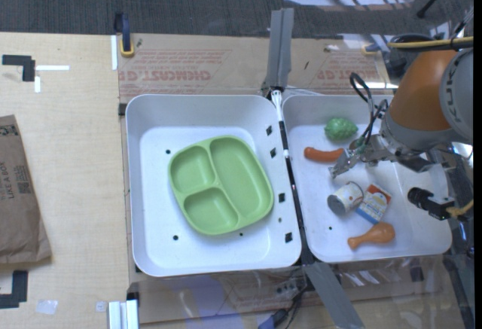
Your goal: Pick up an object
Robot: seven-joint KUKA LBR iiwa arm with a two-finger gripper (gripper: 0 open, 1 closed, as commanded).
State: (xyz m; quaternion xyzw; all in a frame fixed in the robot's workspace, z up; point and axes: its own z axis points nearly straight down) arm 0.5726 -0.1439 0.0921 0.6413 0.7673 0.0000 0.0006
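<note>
One green three-compartment plastic plate (221, 184) lies in the left white bin (143, 192). In the right white bin (316, 245), the gripper (345, 164) stands empty, slightly open, with an orange carrot (324, 155) at ten o'clock, one green lettuce (340, 128) at twelve, and one can (346, 197), carton (373, 205) and drumstick (372, 236) toward six.

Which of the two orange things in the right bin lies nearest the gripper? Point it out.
The orange sausage-shaped piece, just left of the gripper and below the green lump. The other orange piece lies far lower, at the bin's near edge.

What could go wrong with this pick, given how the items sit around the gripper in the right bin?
The gripper sits low between the orange sausage-like toy and the small can; closing here may clip either one or neither. The can touches the blue and white carton, so a nudge could push both together. The green leafy toy lies close under the cables, which might snag it.
</note>
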